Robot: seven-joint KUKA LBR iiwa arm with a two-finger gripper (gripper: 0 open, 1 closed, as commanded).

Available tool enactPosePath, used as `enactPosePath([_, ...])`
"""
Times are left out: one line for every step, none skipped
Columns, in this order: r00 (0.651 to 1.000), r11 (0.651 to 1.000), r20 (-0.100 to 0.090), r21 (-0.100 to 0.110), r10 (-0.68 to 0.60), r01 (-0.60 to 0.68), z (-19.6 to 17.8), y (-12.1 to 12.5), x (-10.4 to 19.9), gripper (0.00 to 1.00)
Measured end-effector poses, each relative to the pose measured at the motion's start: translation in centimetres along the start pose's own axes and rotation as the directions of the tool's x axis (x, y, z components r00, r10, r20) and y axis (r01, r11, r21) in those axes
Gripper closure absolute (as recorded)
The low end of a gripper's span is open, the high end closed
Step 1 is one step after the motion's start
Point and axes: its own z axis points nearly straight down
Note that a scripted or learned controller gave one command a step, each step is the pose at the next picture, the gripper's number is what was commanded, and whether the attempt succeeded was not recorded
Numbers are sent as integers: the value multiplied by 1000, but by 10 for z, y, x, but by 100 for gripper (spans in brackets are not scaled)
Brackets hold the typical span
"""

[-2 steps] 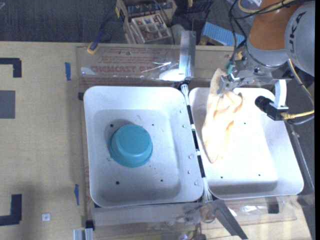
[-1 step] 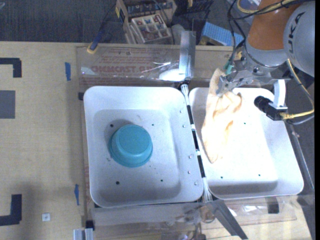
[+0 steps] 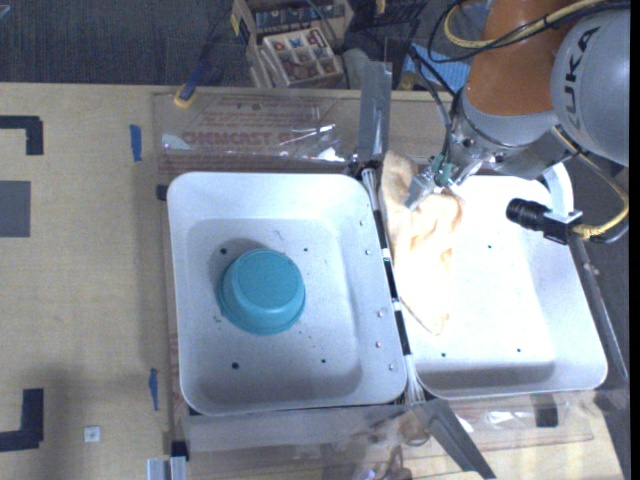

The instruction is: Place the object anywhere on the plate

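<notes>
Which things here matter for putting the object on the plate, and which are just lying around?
For the job:
gripper, down at the pale cloth
pale cloth, in the right bin
blue round dish, upturned in the left bin

Lying about:
picture box beyond the bench
clear plastic sheet behind the left bin

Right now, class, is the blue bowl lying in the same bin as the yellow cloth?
No. The blue bowl sits upside down in the left bin, while the yellow cloth lies in the right bin.

A robotics lab: a KUKA arm (image 3: pixel 560 58) trailing cables over a plywood bench (image 3: pixel 80 268) marked with black and blue tape, two white bins (image 3: pixel 200 208) fixed side by side, clutter stacked behind.
</notes>
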Motion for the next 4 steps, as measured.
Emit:
enactPosePath([921,921,2,-1,-389,389,-7,30,45,100])
enactPosePath([698,698,1,-1,-716,716,3,55,91,100])
enactPosePath([586,586,2,-1,-810,810,10,68,135,100])
enactPosePath([583,583,7,-3,-812,812,1,87,182,100])
